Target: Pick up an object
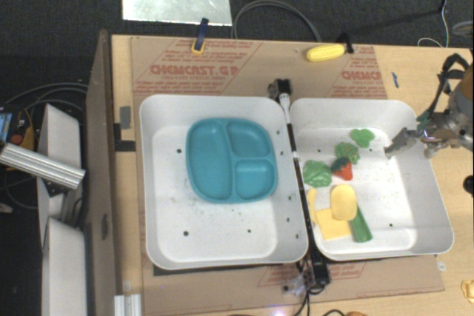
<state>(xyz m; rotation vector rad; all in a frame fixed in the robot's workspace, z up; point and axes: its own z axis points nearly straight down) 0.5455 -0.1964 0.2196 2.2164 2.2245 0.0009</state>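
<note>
Nearest the camera, in the right bin (433, 233), the toy food sits in a little pile: a yellow piece (342, 201), a green stick (361, 228), a red bit (343, 172) and green leafy bits (317, 174). None is picked up yet. Farther back, my gripper (391, 147) hangs over the bin's right side, holding nothing. I can't tell how my fingers stand. The blue plate (231, 160) lies in the left bin (159, 181).

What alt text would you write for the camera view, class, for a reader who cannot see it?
A gripper reaches over the right bin, near small green, red and yellow toy foods clustered at its left side. The left bin holds a blue divided plate.
</note>
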